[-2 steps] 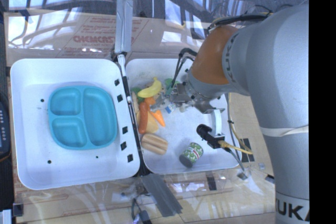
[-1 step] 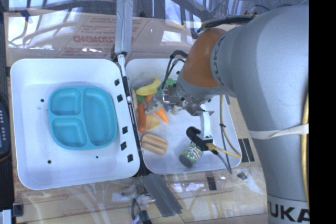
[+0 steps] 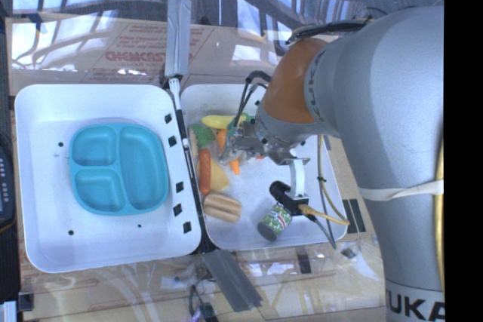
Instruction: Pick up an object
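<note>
Over the right bin my gripper sits low among the toy food, can't tell its state. Nothing visibly lifted; the whole pick looks undone.

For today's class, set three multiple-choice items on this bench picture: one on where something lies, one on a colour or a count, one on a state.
1. Where does the divided plate lie?
A. in the left bin
B. in the right bin
C. on the floor

2. What colour is the plate?
A. red
B. blue
C. black

3. How does the can sit?
A. upright on the plate
B. tipped over in the right bin
C. stacked on the bun

Key:
1 A, the plate rests on the floor of the left bin.
2 B, all three compartments are light blue.
3 B, the can lies tilted on its side near the front of the right bin, apart from the bun.
</note>
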